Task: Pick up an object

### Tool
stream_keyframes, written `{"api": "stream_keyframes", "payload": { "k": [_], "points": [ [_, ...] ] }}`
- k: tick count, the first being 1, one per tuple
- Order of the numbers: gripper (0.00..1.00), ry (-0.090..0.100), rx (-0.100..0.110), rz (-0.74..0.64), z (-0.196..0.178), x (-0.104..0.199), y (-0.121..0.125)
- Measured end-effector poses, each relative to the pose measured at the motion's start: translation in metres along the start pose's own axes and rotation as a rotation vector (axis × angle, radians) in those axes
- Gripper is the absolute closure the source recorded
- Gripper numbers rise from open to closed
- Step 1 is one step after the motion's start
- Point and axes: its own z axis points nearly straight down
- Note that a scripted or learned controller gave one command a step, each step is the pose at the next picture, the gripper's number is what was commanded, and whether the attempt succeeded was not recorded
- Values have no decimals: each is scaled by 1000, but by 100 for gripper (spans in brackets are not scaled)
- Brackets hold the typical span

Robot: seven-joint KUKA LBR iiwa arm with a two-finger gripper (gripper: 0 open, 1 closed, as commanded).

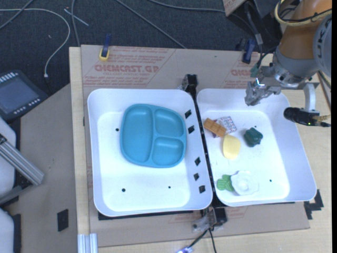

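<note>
Over the far edge of the right bin (295, 141), close to its back rim, hangs the hand (256, 98), and nothing shows between its tips; whether it is spread or pressed together cannot be told from this slant. No object has been picked yet. Every loose object lies on the near side of the hand, toward the worktop's front edge. Closest are a brown piece (213, 126) and a small checked packet (228, 123), just beside each other near the divider between the bins; the brown piece runs slantwise, from the divider toward the bin's middle. A dark green lump (253, 136) sits almost straight below the hand, apart from the rest, so it looks the easiest reach. A yellow piece (231, 147) lies in the bin's middle, its length running front to back. At the front edge a white piece (244, 183) touches a green leafy piece (225, 183). The left bin (105, 183) holds a blue tray (153, 135) with three hollows, all bare.
</note>
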Motion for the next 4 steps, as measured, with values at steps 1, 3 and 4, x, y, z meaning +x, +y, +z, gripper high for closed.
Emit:
{"api": "stream_keyframes", "payload": {
  "k": [1,3,4],
  "points": [
    [100,0,0,0,-3,44,0],
    [100,0,-2,0,-4,145,-6],
    [100,1,-3,-2,-13,209,-6]
  ]
}}
